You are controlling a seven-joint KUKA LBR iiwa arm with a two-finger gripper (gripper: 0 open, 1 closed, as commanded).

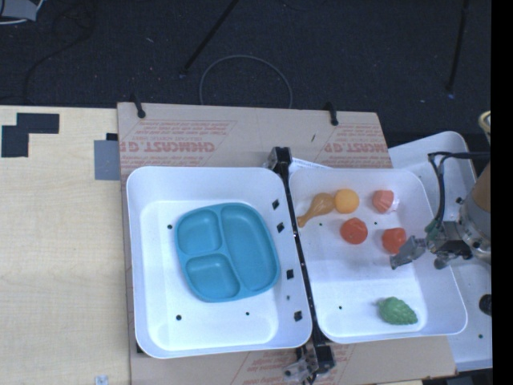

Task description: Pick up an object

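Note:
The right bin (353, 327) holds several small toy foods. An orange ball (346, 200) lies beside a tan gourd-shaped piece (317, 208) at the back. A pink-red piece (383, 200), a red-orange round piece (353, 231) and a red piece (393, 239) lie nearby. A green leafy piece (397, 311) rests near the front. My gripper (422, 255) hangs over the bin's right rim, just right of the red piece. Its fingers stand apart, open, with nothing between them.
The left bin (152, 311) holds a blue divided plate (227, 251). A black hinge strip (292, 255) runs between the bins. Both bins sit on a cardboard sheet (240, 139). Cables (439, 191) loop beside the arm at the right.

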